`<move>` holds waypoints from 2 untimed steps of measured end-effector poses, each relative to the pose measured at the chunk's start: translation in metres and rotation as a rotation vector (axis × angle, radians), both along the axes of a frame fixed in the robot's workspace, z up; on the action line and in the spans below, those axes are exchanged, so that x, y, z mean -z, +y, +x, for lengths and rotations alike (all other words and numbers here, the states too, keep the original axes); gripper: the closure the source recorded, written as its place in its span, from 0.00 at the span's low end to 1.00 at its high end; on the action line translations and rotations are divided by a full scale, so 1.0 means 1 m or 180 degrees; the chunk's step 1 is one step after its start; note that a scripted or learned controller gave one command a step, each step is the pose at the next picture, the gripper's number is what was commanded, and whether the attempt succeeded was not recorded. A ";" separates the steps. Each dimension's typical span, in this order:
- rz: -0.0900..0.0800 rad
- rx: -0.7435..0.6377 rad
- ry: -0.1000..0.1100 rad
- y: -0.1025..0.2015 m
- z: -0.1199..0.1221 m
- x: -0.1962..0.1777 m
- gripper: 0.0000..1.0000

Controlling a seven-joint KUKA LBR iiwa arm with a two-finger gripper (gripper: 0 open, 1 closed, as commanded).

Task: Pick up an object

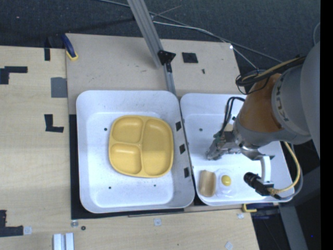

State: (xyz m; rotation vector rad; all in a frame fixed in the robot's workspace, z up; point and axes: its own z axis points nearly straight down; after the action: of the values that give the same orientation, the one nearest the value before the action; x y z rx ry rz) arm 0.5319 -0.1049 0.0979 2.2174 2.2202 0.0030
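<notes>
Objects: we see a tan block [207, 183] and clear yellow-centred piece [225, 180] in the right bin [195, 113], awaiting pickup.
Gripper [214, 151]: just above them; grip state we cannot tell.
Yellow divided plate [141, 146]: left bin [93, 139].

even overhead light, soft focus, faint shadows

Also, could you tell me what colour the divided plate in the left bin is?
The divided plate is plain yellow, clearest in the camera view, lying in the left bin.

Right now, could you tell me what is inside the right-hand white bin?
Inside the right bin I see the gripper, a tan block and a small yellow piece on something clear. The arm covers the bin's right part.
</notes>
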 end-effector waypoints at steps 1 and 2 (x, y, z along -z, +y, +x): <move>0.0003 -0.0002 0.0007 0.007 0.008 -0.049 1.00; 0.0002 -0.0002 0.0004 0.015 0.013 -0.108 1.00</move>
State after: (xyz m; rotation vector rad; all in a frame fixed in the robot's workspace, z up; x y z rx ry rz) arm 0.5449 -0.0903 0.2054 2.2175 2.2220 0.0026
